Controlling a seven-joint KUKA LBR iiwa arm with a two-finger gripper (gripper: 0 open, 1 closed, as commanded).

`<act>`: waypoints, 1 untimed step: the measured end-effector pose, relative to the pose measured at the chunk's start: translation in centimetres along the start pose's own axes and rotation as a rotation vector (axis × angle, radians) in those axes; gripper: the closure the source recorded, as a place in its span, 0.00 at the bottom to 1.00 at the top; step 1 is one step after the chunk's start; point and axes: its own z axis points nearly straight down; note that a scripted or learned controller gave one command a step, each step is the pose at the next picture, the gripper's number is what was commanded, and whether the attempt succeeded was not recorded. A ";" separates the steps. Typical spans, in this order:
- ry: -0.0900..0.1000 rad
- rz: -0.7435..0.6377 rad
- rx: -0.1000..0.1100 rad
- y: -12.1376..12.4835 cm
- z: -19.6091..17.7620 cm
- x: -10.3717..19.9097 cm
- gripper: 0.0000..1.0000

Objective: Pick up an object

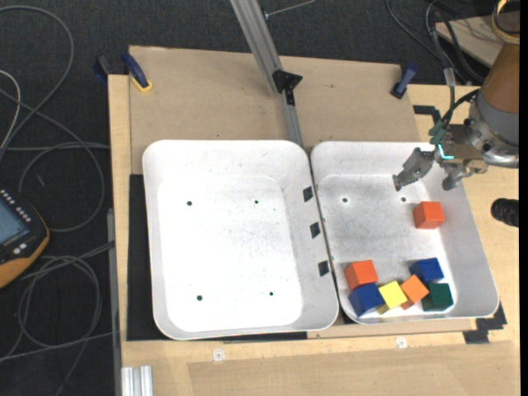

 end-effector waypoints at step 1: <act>-0.001 0.000 -0.005 0.1 -0.2 0.0 0.00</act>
